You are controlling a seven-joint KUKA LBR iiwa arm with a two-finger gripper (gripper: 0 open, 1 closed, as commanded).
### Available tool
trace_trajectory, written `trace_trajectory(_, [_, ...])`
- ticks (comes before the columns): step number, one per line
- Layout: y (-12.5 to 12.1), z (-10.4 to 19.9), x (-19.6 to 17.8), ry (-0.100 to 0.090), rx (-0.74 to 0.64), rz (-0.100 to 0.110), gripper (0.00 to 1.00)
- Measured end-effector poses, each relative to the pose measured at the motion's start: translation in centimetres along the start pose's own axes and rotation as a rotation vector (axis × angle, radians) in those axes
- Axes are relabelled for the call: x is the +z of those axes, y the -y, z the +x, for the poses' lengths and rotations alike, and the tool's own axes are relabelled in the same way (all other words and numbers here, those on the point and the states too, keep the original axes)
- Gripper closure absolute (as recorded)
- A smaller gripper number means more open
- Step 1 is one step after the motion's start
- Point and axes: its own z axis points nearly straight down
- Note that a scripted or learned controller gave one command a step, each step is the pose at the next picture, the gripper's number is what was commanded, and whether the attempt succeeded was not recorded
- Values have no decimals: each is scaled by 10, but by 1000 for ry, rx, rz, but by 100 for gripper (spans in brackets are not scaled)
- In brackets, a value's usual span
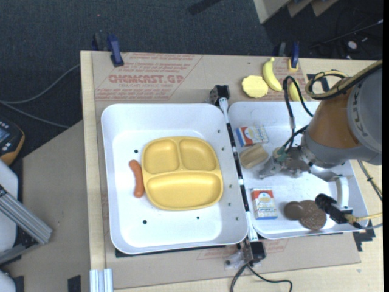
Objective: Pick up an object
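Beside the claw (271,167), tan bread roll (253,157)

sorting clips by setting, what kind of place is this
Most likely a robotics lab bench set up for grasping trials, not a kitchen. Two shallow white bins are fixed to a board held by blue clamps, the food is toys such as a banana, and loose cables cross the dark carpet.
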Motion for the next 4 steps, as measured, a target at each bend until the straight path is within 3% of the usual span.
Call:
trace_trajectory(1, [-108, -104, -2, -16, 7, 4, 0])
trace_trajectory(2, [-55, -60, -1, -2, 7, 6, 0])
trace_trajectory(3, [-31, 1, 0, -2, 4, 10, 0])
trace_trajectory(4, [-33, -1, -10, -1, 6, 5, 100])
